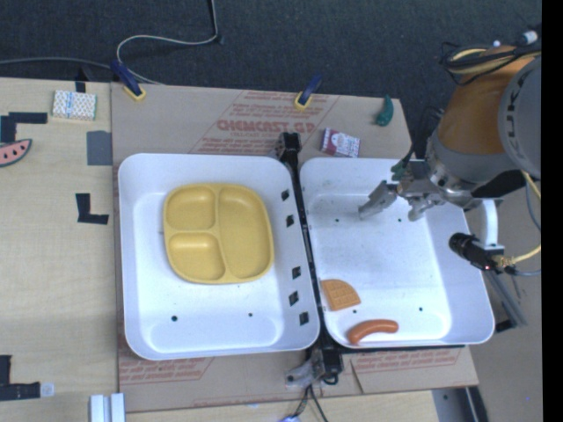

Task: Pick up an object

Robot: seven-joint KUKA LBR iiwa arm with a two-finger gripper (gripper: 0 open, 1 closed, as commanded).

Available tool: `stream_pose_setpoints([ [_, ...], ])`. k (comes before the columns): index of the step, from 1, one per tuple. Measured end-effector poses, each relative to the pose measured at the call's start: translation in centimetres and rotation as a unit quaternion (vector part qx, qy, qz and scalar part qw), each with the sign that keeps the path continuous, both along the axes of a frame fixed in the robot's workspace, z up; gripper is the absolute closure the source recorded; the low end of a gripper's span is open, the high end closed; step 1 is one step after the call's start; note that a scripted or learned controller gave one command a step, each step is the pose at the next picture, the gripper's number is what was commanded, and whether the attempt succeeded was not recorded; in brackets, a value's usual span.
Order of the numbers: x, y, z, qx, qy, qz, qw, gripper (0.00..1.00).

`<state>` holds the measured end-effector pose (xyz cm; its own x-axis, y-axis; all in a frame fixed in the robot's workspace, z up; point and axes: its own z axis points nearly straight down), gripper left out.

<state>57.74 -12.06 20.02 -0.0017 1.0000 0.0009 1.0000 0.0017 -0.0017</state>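
The sausage [372, 330] lies untouched near the front wall of the right bin [457, 275], well below the fingers [387, 199] and beside a toast slice [339, 294] — nothing is picked yet. The fingers look open and empty — bare floor below them leaves free room to descend.

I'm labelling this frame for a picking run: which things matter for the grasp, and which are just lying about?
Job:
two-finger gripper
orange toy sausage
tan toast-like piece
right white bin

Lying about:
yellow divided plastic plate
left white bin
small red packet
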Motion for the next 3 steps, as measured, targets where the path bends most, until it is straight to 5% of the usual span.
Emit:
stream_pose_setpoints([
  [1, -1.79, 1.86, -10.16, 0.0002, 0.001, 0.000, 1.0000, 0.00],
  [2, -1.74, 1.91, -9.17, 0.0007, 0.001, 0.000, 1.0000, 1.00],
  [3, -1.74, 1.91, -9.18, 0.0007, 0.001, 0.000, 1.0000, 0.00],
])
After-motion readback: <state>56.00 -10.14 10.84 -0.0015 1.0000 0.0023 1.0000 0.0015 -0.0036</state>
